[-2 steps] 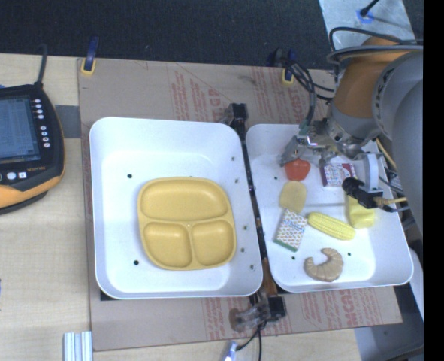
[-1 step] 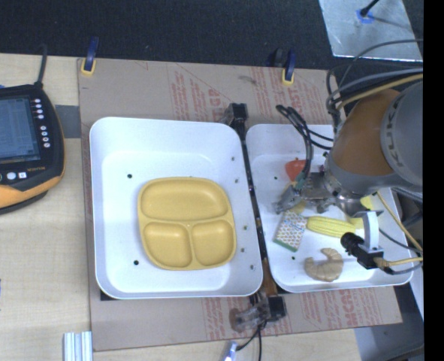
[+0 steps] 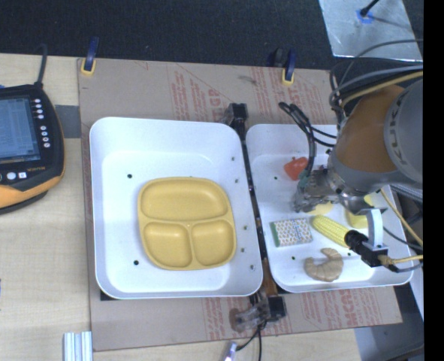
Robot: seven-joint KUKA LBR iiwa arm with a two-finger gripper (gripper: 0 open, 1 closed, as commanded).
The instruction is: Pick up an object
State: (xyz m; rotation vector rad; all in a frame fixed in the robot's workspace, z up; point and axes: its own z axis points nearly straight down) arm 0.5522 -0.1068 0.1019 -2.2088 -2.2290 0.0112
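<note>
1. Right bin [image 3: 282,277], nearest edge: tan croissant-shaped piece [image 3: 324,265] lying loose.
2. Just behind it: green-and-white patterned block [image 3: 291,232] and corn cob [image 3: 330,228], both flat on the floor.
3. Gripper [image 3: 312,195] down low over the bin's middle, just behind the block. Can't tell its grip state, wrist hides it.
4. Red piece [image 3: 295,168] further back, apart.
5. Left bin [image 3: 116,201]: yellow divided tray [image 3: 185,222].
6. My read: nothing lifted yet; grasp and lift remain.
</note>
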